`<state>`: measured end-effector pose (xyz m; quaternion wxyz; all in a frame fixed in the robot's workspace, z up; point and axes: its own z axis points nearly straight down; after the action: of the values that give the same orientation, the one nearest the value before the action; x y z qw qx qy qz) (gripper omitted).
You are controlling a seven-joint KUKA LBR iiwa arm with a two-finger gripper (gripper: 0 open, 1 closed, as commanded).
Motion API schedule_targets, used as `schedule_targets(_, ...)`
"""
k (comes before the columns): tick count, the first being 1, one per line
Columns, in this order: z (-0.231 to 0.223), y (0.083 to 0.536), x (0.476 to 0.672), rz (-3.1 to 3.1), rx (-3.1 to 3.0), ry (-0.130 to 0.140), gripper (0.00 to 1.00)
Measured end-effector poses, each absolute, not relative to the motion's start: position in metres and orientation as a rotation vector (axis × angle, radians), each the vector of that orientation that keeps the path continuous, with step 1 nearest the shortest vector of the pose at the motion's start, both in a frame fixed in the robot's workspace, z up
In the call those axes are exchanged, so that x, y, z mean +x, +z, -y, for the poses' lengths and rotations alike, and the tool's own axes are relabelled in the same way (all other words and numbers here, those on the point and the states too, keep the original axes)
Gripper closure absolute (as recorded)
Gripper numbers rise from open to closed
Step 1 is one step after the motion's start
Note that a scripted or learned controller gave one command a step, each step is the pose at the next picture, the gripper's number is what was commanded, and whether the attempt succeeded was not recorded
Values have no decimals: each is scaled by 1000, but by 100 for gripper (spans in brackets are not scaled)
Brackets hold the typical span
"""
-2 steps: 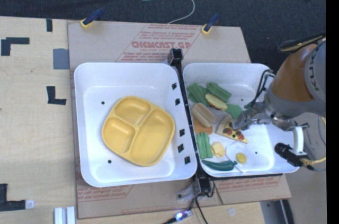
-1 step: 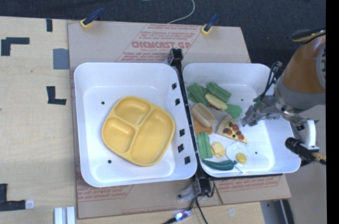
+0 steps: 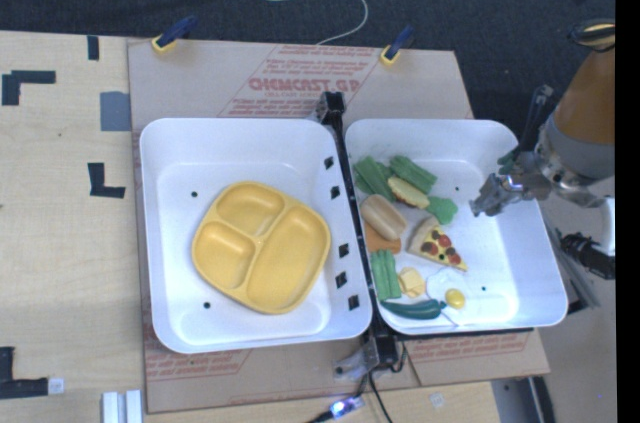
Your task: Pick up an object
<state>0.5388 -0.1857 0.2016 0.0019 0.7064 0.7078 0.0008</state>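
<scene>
the left bin [image 3: 160, 211] held a yellow divided plate [image 3: 262, 246]. in the right bin [image 3: 500, 306], toy food lay heaped at nine o'clock, a pizza slice [image 3: 437, 246] nearest the gripper [image 3: 490, 198] at three o'clock. whether its pincer was open, i couldn't tell; nothing seemed lifted yet.

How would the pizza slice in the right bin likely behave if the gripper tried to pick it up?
The pizza slice looks like a flat, stiff toy, so it probably would not flop. It lies low on the bin floor, so fingers may struggle to get under it. It touches a bread roll, which might shift too.
</scene>
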Motion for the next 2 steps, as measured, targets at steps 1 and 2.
schedule_targets(1,185,226,539,-2222,2219,1,100)
schedule_targets(2,130,219,547,-2229,2216,-1,100)
